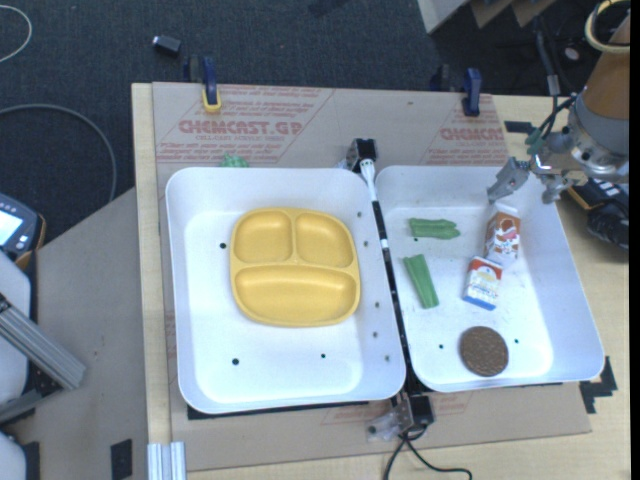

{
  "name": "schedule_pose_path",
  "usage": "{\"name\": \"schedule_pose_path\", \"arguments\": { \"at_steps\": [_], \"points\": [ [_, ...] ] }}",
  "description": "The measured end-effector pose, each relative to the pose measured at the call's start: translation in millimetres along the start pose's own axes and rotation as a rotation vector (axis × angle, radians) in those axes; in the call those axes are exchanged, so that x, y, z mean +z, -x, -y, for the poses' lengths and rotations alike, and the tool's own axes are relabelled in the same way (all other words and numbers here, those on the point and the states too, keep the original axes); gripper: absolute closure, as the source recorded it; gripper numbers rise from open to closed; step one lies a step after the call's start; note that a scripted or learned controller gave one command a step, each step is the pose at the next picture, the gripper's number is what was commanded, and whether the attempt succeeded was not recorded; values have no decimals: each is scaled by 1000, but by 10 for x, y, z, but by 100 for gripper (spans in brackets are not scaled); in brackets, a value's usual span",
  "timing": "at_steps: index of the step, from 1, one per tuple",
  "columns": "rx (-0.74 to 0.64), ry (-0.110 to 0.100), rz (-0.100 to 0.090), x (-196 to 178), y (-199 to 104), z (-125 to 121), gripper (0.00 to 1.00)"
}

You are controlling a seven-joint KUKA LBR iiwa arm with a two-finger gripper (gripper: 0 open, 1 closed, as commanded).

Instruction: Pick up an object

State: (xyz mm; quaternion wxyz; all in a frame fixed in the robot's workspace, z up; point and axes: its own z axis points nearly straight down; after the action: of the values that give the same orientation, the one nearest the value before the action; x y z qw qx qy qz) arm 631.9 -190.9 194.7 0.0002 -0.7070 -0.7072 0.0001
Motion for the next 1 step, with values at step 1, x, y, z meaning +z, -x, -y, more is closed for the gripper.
{"name": "schedule_pose_path", "arguments": {
  "at_steps": [1],
  "points": [
    [1,-6,0,1162,104,128,0]
  ]
}}
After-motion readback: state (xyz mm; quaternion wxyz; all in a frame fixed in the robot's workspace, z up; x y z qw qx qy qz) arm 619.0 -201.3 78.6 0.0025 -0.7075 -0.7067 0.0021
